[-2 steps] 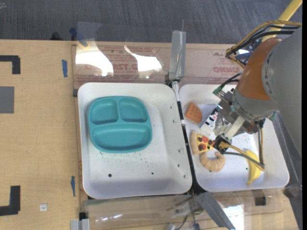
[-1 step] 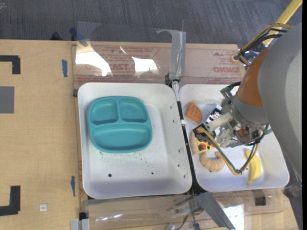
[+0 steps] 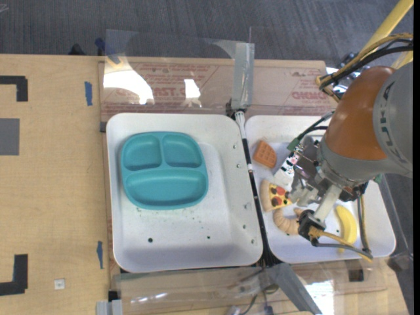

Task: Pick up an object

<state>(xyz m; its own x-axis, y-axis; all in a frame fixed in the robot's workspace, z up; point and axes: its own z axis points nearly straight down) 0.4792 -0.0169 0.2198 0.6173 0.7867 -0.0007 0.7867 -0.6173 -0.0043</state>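
In the camera view, the gripper point(image 3: 297, 177) hangs low over the right bin point(image 3: 382, 243), just above a toy pizza slice point(image 3: 275, 196). The wrist hides it, so I cannot tell how far it is open or whether it has hold of anything. An orange waffle piece point(image 3: 264, 153) lies near the divider, a tan curved piece point(image 3: 286, 224), perhaps a croissant, lies below the pizza, and a banana point(image 3: 346, 226) to the right. The left bin point(image 3: 223, 245) bears a teal divided plate point(image 3: 164, 170)

Orange waffle point(image 3: 265, 153), pizza slice point(image 3: 276, 195), banana point(image 3: 346, 223) — flat in right bin point(image 3: 379, 205)
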